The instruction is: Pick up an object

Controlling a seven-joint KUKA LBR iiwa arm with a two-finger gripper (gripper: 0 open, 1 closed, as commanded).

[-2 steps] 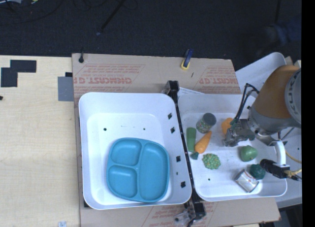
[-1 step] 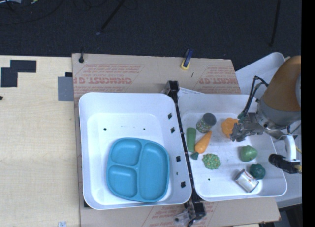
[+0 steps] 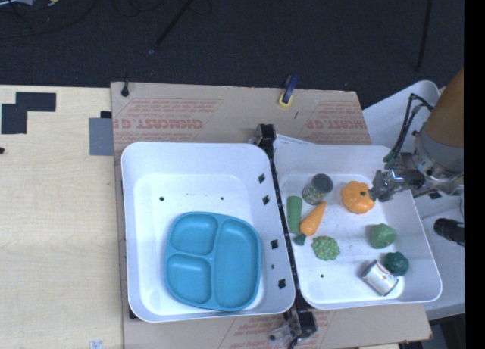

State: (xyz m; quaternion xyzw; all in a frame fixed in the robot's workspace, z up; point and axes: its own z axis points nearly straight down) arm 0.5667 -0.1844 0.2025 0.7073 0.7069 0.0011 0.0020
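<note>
One orange toy fruit (image 3: 357, 197) lies in the right bin (image 3: 424, 283), immediately left of the gripper (image 3: 383, 183), touching or nearly so; roundish, no marked long axis. Gripper sits at the bin's right rim; whether it is released or clenched cannot be told. Carrot (image 3: 312, 219), green stick (image 3: 294, 214), jar (image 3: 317, 187), broccoli (image 3: 326, 247) and green pieces lie near, so room is moderate. Blue tray (image 3: 212, 261) occupies the left bin

Dark carpet floor (image 3: 227, 22) with cables stretches across the back, a pale wooden bench (image 3: 53, 226) sits left, and brown cardboard (image 3: 227, 113) lies on it.
</note>
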